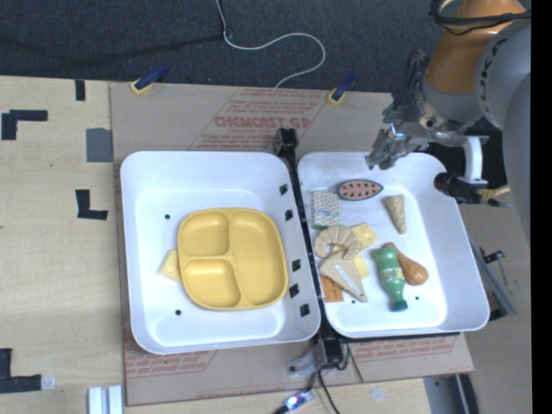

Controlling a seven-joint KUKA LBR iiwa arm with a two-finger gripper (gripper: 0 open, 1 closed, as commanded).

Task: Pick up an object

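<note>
Tool (377, 161) hangs over the back edge of the right bin (448, 313), just behind the brown oval piece (359, 190); nothing sits between its tips, and from this slant I cannot tell how they stand.

Camera view: taking that oval piece as the landmark, a beige wedge (396, 212) lies just to its right, a pale patterned square (324, 207) just to its left, and a heap of tan and yellow flat pieces (343, 250) in front of it. Farther front lies a green bottle (392, 280), touching an orange piece (413, 272).

All look like small play-food items: probably light, stiff and smooth, apt to slip. The oval piece lies apart from its neighbours and nearest, so pinching it across its short width seems soundest. The left bin (142, 231) holds a yellow divided tray (233, 258).
</note>
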